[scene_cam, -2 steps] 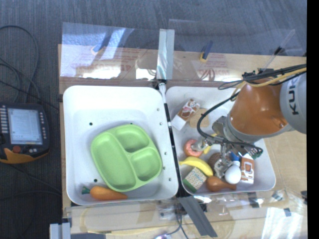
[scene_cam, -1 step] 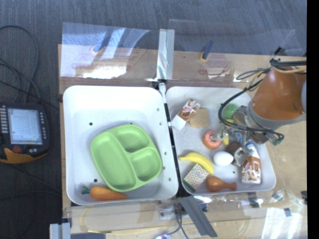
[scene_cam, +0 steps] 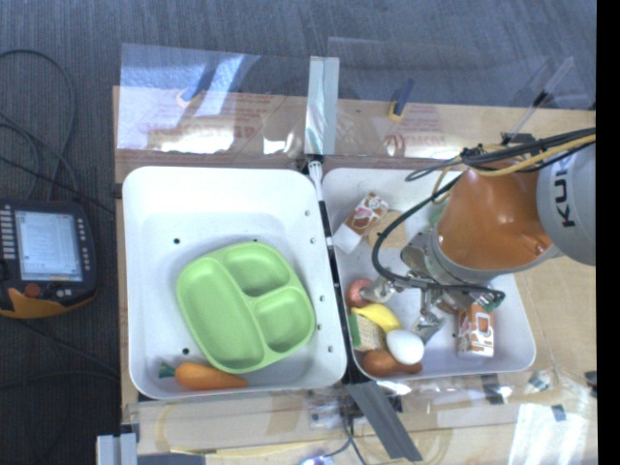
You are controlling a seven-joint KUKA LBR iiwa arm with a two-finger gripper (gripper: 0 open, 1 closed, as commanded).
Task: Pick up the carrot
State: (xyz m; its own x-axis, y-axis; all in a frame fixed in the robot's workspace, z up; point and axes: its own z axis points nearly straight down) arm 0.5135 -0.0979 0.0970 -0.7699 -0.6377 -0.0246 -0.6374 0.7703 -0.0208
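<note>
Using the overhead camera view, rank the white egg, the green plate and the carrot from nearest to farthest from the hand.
The hand is low in the right bin.
1. White egg: right bin, just below and left of the hand.
2. Green plate: middle of the left bin.
3. Carrot: left bin's bottom edge, below the plate, farthest left.
</note>
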